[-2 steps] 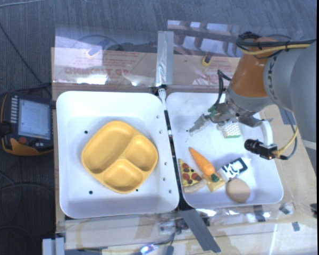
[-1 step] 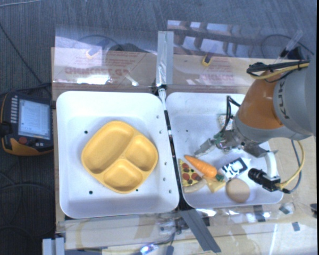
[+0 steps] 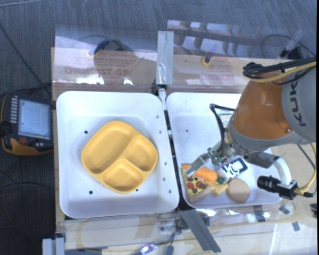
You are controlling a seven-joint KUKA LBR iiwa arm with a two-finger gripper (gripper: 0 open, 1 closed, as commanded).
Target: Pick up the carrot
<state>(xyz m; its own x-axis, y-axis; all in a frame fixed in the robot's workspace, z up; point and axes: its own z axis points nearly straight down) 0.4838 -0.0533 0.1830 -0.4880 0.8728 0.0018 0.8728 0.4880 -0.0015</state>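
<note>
Camera view, starting at the lower edge of the frame: a cluster of toy food sits in the bottom corner of the right white bin [image 3: 202, 121]. A flat pizza-slice toy [image 3: 193, 186] lies lowest, a tan egg-shaped piece [image 3: 237, 190] is just beside it to the right, and the small orange carrot with a green tip [image 3: 208, 175] rests between them, touching or nearly touching both. The tool [image 3: 219, 156] hovers just above the carrot's upper right; whether it is wide or narrow I cannot tell. The risk is crowding: a descent could land on the pizza slice or egg, or nudge the carrot against the bin wall. Farther left, a yellow divided plastic plate [image 3: 120, 155] lies in the left white bin [image 3: 69, 142], well apart from all this.
</note>
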